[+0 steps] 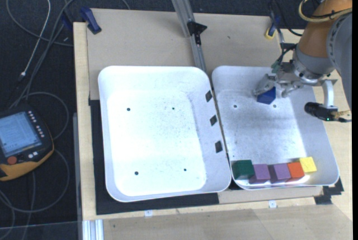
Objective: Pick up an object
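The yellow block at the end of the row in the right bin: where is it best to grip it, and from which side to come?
Come from straight above. The yellow block ends the row, with the orange block tight against one side and the right bin wall close by. Probably set the jaws on the two faces across the row's line, since the orange neighbour blocks the other pair.

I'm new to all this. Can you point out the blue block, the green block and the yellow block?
blue block (267,97): camera view, its visible face below the gripper.
green block (242,168): camera view, top face.
yellow block (308,164): camera view, top face.
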Controlling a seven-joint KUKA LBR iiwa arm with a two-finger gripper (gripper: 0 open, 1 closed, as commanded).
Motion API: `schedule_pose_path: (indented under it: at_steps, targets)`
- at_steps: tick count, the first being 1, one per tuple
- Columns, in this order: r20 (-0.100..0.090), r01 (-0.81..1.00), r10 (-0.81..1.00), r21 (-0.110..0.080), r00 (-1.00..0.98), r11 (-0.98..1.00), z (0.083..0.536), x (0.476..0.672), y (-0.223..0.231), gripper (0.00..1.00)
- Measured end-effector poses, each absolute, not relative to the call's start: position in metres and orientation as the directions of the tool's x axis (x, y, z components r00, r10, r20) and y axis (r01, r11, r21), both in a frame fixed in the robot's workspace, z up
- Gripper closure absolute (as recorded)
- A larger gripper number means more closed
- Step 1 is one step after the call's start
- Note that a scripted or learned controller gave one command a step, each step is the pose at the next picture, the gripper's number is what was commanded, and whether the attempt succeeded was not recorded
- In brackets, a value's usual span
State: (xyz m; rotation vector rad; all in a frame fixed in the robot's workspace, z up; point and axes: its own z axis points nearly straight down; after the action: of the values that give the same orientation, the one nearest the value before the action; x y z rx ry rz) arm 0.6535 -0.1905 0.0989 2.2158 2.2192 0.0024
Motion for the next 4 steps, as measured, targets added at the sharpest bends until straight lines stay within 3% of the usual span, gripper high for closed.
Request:
schedule_pose_path:
  at_steps: [1,2,3,4]
  targets:
    - [-0.003,1.0,1.0,0.004,-0.004,0.004,0.112,0.653,-0.189,1.0]
    - [0.005,1.0,1.0,-0.005,-0.005,0.005,0.125,0.613,-0.127,1.0]
    - [0.003,1.0,1.0,0.005,-0.008,0.008,0.204,0.585,-0.056,1.0]
    - [0.005,1.0,1.0,-0.007,-0.007,0.007,0.199,0.548,0.004,1.0]
